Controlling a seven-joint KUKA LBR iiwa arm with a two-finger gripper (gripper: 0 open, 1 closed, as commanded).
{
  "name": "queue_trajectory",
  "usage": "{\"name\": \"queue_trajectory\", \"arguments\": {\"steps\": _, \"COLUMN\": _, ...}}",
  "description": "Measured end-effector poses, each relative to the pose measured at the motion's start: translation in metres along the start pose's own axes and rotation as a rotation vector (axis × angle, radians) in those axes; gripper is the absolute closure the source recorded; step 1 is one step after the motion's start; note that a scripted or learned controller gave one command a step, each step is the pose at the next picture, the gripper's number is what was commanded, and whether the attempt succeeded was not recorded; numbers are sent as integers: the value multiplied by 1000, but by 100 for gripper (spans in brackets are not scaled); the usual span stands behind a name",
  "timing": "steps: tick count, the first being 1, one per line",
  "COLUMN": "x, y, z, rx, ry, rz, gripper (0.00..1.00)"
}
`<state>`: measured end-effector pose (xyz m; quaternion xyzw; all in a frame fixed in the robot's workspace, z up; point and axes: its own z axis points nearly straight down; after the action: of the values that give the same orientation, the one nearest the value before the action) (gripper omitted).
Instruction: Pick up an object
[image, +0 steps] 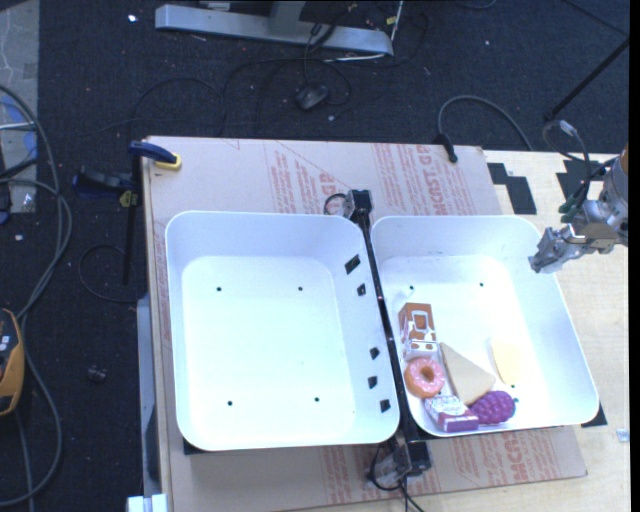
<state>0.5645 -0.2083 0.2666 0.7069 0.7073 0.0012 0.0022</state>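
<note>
A: Where are the objects?
B: Six toys cluster at the right bin's (560, 330) near edge: one doughnut (426, 376), one purple grape bunch (493, 407).
A: The gripper (549, 255)?
B: Over that bin's far right corner, apart, grasping nothing; finger state unclear.

The bench (300, 175), topped with printed brown cardboard, bears the left white bin (190, 240) and the right white bin (560, 330), touching side by side.

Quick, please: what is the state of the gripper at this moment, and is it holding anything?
Gripper: over the right bin's upper right rim, nothing seen held; open or shut cannot be told.
</note>
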Motion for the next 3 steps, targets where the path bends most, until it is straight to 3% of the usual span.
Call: {"name": "queue_trajectory", "arguments": {"steps": 3, "x": 140, "y": 43, "z": 14, "rx": 5, "ry": 2, "rz": -5, "gripper": 100}}
